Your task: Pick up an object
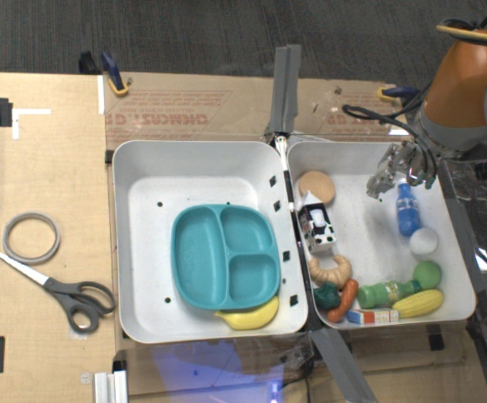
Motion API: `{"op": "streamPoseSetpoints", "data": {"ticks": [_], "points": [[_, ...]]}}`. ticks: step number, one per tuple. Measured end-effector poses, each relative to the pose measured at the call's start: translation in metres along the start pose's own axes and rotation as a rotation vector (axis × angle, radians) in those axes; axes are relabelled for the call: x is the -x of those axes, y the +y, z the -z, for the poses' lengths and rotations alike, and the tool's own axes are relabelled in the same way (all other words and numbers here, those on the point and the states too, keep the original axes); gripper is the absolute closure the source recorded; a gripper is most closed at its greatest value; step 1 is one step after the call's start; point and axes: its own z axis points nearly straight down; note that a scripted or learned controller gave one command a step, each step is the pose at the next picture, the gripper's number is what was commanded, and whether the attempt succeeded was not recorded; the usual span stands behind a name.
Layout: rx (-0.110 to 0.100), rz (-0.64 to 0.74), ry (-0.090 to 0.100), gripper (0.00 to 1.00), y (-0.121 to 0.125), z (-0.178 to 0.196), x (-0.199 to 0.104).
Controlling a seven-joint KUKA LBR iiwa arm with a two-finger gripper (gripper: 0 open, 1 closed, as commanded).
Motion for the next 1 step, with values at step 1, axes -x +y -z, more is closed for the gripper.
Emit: {"op": "streamPoseSetpoints", "data": {"ticks": [1], "points": [[0.0,0.18,0.006,1.0,-0.0144,-0.0461,-0.0901]]}}
